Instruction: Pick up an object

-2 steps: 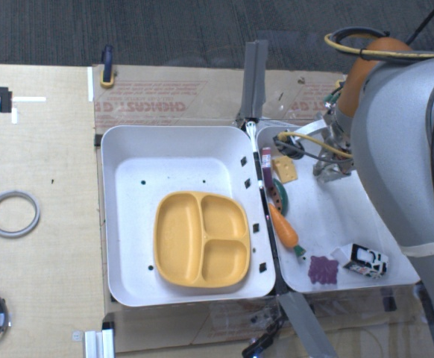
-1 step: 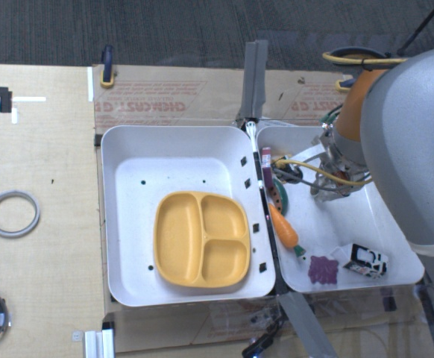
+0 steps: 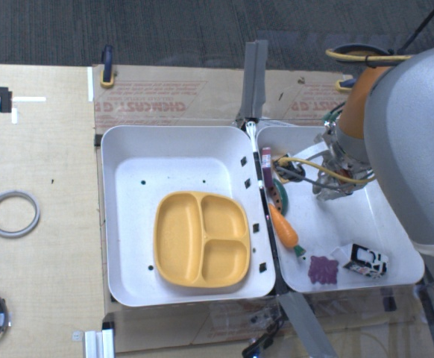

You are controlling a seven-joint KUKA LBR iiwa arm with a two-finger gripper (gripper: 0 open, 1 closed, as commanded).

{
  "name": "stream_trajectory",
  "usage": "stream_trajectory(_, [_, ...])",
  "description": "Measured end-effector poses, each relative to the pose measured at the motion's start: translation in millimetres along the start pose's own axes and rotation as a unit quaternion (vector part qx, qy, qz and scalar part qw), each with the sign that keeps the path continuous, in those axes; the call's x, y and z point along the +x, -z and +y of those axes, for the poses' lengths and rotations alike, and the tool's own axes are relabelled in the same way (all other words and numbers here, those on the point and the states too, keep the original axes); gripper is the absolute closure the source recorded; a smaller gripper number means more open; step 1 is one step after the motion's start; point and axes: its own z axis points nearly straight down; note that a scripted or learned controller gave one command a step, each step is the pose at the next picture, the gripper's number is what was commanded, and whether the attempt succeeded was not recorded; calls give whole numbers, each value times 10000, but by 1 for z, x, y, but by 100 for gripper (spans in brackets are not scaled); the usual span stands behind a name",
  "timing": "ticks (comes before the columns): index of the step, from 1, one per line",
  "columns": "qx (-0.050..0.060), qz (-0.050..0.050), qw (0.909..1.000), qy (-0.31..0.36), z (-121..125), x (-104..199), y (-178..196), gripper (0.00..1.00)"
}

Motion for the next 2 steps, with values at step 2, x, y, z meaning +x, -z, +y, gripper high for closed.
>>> stream_trajectory(2, [-13, 26, 9996, 272, -29, 10, 92, 100])
